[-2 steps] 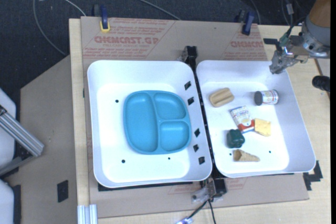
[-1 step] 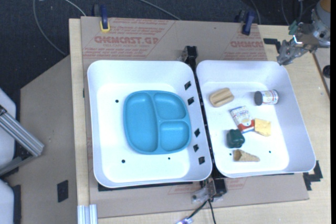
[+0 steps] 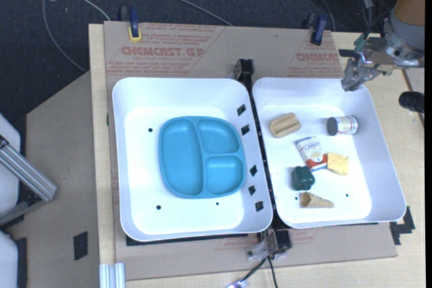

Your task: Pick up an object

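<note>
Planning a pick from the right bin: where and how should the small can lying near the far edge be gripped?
Probably across the small can's round body at mid-length, coming straight down. It lies on its side, dark end facing left, with bare bin floor around it, so fingers could close on the curved sides.

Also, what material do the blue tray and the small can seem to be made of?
The blue tray looks like moulded plastic: one even colour, soft sheen, rounded compartments. The small can is probably metal with a printed label, but it is too small to be sure.
</note>
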`<state>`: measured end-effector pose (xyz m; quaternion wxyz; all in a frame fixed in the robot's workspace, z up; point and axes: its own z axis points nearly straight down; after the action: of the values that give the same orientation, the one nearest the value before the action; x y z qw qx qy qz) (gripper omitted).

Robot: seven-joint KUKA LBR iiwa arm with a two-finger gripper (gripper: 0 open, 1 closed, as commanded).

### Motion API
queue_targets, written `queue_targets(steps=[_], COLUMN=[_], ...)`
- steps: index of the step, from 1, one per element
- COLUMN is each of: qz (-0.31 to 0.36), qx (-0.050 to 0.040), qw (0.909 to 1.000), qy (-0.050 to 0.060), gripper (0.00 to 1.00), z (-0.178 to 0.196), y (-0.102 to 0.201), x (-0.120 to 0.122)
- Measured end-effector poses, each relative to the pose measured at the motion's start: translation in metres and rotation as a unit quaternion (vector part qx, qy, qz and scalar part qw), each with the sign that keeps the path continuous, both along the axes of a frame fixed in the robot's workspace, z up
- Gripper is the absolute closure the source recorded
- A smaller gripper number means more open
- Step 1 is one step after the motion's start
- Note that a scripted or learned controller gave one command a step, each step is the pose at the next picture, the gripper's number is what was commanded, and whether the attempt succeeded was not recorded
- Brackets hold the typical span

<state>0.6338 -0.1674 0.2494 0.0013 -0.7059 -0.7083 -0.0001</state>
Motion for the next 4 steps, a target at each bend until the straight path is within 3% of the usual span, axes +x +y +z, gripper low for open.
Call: queue_targets(steps=[2,3,4], qz=[0.001,0.001,0.001], qx=[0.0007,0.0007,0.0005], qw=[1.0,1.0,1.0], qy=[0.002,0.001,0.001], gripper=[1.0,1.0,1.0], z=[-0.022,-0.028,-0.018], y=[0.103,0.155,0.209], x=[-0.047,-0.058,-0.077])
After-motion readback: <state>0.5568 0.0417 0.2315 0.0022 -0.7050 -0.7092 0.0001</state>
